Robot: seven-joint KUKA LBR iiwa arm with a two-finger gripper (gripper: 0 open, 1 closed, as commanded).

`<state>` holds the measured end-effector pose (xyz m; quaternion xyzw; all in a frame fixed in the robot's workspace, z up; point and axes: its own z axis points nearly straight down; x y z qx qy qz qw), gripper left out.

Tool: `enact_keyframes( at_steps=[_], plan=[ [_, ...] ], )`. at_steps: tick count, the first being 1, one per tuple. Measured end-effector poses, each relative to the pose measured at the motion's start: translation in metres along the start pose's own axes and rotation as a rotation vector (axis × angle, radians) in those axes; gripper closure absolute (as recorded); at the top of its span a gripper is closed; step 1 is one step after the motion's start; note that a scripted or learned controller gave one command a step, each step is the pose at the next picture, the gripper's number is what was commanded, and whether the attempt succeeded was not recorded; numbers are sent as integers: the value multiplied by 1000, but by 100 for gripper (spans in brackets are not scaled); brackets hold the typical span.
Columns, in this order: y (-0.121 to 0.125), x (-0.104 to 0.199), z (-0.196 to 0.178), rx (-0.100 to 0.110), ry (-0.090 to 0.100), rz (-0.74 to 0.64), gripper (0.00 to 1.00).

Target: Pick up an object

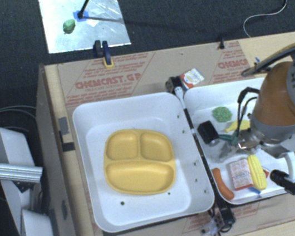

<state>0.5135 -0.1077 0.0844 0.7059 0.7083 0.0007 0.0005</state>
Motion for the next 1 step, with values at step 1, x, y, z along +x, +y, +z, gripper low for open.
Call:
enact_keyframes(
  at_steps=[1],
  plan=[
    [67, -14, -54, -3, -2, -1, 0]
  ],
)
